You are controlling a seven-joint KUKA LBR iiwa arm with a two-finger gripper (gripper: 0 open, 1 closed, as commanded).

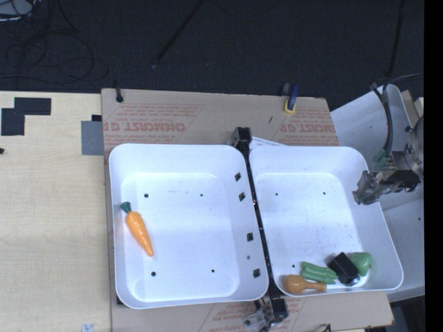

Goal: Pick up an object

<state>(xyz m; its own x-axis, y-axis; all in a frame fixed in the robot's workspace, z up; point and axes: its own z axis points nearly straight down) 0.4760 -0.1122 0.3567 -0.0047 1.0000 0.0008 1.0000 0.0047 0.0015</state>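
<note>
Along the near edge of the right bin (377,216), by its right corner, 4 things crowd together: an orange-tan piece (302,284), a green pod (318,272), a black block (343,268), a green lump (360,260). Farther back, over that bin's right edge, hangs the gripper (367,187). Descend squarely over 1 piece, avoiding its neighbours.
</note>
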